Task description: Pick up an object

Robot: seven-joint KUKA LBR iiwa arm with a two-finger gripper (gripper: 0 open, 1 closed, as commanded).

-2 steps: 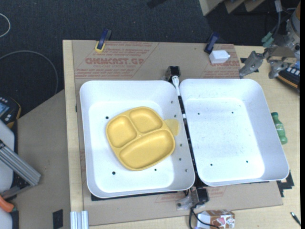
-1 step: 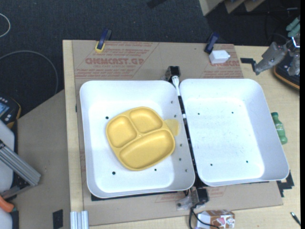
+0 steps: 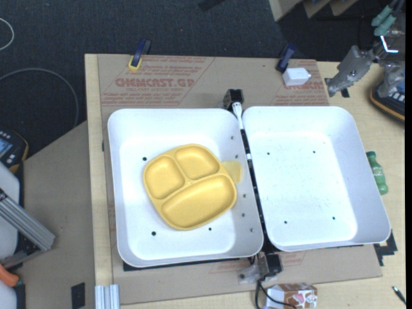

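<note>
a yellow plate (image 3: pixel 189 186) with three compartments lies flat in the left bin (image 3: pixel 122 172), a little toward that bin's right side, and a small yellow piece (image 3: pixel 232 170) sticks out from under its right edge. the right bin (image 3: pixel 347 172) sits just beside the left one on the table (image 3: pixel 96 108). the claw (image 3: pixel 344 74) is at the upper right, above the table beyond the right bin's far corner, well apart from the plate; whether it is spread or pressed together cannot be told. a small white block (image 3: pixel 296 76) rests near the back edge.
</note>
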